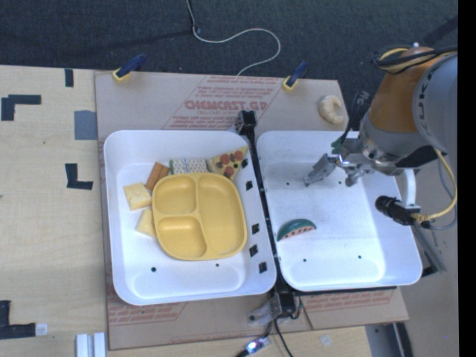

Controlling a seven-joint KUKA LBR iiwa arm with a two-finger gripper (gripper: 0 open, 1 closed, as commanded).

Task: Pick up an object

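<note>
Fingers hang over the far part of the right bin, angled down and leftward; I read them as spread with nothing between them, though the slant makes me less than sure.

My likeliest target is the watermelon slice, lying flat on the right bin's floor, nearer and to the left, well apart from the fingers. It looks small, thin and curved, with a green rind edge and a smooth plastic face. My worry is that a piece this low gives little to bite on: I judge the fingers could scrape the slick white floor and push it aside, or pinch above it and come up empty.

In the left bin sits a glossy yellow divided plate, with pale cracker-like squares at its left edge and a pizza-like wedge on its far side, touching it. Those are crowded, so I'd expect a poorer grasp there.

A ring-shaped pastry rests on the surface beyond the right bin.
</note>
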